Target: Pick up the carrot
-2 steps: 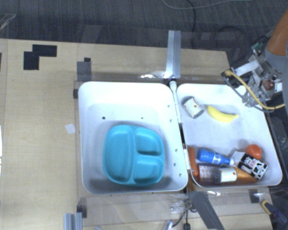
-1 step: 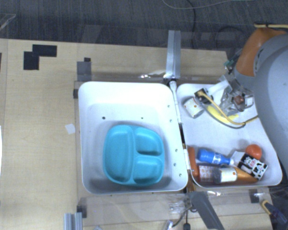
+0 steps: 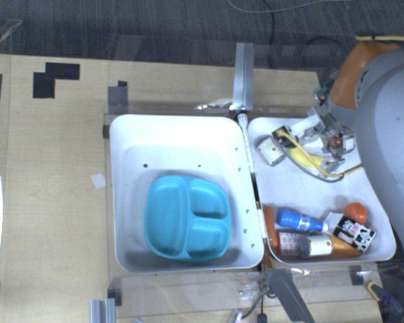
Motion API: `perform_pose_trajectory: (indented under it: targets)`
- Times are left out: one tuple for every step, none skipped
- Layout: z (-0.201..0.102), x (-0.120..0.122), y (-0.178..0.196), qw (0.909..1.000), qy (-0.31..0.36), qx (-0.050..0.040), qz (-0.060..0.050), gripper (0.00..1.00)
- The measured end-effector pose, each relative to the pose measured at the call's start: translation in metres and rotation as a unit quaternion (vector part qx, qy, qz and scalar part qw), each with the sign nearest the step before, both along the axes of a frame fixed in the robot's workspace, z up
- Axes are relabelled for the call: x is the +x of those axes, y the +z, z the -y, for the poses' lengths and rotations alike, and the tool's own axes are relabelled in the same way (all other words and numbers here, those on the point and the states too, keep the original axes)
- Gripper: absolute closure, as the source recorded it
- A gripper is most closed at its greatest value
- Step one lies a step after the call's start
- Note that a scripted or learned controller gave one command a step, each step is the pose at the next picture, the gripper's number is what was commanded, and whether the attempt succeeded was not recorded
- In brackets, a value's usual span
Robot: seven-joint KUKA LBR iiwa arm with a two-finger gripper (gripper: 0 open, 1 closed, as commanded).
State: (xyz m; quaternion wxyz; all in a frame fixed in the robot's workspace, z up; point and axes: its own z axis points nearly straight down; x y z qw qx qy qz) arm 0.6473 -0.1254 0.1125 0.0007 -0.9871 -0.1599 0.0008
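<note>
An orange tapered piece that looks like the carrot [image 3: 343,248] lies along the front wall of the right bin [image 3: 384,237]. It is partly covered by a black-and-white box [image 3: 355,233] and a dark bottle with a white cap [image 3: 303,245]. My gripper [image 3: 328,142] hangs over the back half of that bin, well away from the carrot. It is just above a yellow curved item [image 3: 301,156]. The wrist hides how the gripper stands.
The right bin also holds a blue bottle [image 3: 297,220], an orange-red ball [image 3: 355,212], a white block [image 3: 271,151] and an orange strip [image 3: 268,229] by the left wall. A blue divided plate [image 3: 186,216] lies in the left bin [image 3: 128,180]. A metal divider [image 3: 244,86] stands between the bins.
</note>
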Motion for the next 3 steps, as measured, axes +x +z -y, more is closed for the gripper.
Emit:
perform_pose_trajectory:
  targets:
    - [-0.001,0.0,0.007,1.0,0.002,0.0006,-0.002,1.0]
    - [-0.002,0.0,0.014,1.0,0.004,0.0012,-0.004,1.0]
    - [0.059,0.008,-0.026,0.9986,-0.053,-0.0011,0.001,1.0]
